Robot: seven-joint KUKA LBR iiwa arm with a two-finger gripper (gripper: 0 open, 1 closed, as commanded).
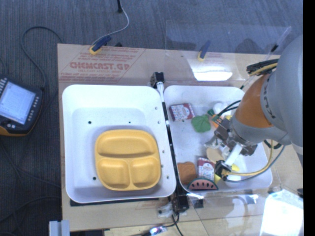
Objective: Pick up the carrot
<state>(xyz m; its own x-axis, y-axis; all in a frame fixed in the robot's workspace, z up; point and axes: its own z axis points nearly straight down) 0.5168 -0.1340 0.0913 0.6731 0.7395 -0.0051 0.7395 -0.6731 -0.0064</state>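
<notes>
A small orange piece [212, 113] that may be the carrot's end pokes out beside the green leafy toy [201, 124] in the right bin [256, 183]; the arm hides the rest of it. My gripper [220, 130] hangs low over the bin's middle right, just right of the green toy and just below that orange piece. The grey wrist and orange band cover most of what is under it. I see nothing that is clearly held.
The right bin also holds a red-brown packet [181, 111], a white item [218, 106], a tan disc [213, 153], a red box [205, 169], a brown round [186, 171] and a watermelon slice [203, 185]. The left bin [78, 107] holds a yellow divided tray [128, 159].
</notes>
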